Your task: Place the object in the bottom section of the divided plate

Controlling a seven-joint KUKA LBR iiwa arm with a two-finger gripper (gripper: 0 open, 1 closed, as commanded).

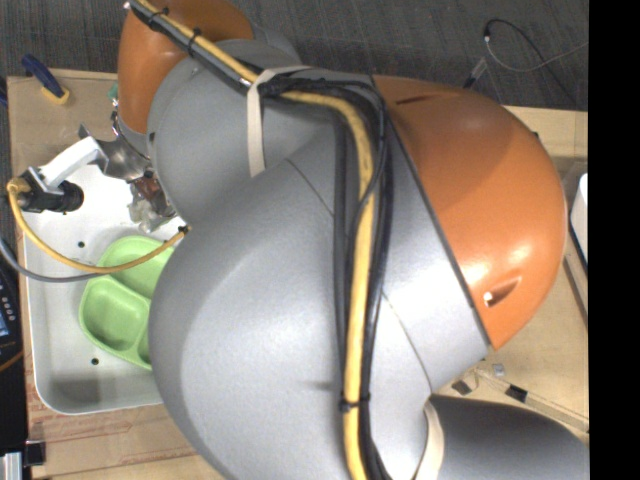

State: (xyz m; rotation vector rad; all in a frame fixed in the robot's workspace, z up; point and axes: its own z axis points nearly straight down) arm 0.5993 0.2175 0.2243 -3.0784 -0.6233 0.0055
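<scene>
Grey arm w/ orange band (330, 268) blocks most of the white shallow bin (60, 378). Light green divided plastic plate (115, 308) lies in the bin's centre, partly hidden. Gripper (150, 200) just above plate's top edge; claw opening can't tell. Object to place: can't tell where.

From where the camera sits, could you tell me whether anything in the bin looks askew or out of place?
Nothing looks spilled or damaged. The green divided plate lies flat in the left white bin, though the arm covers much of it. The gripper hangs just above the plate's upper edge.
</scene>
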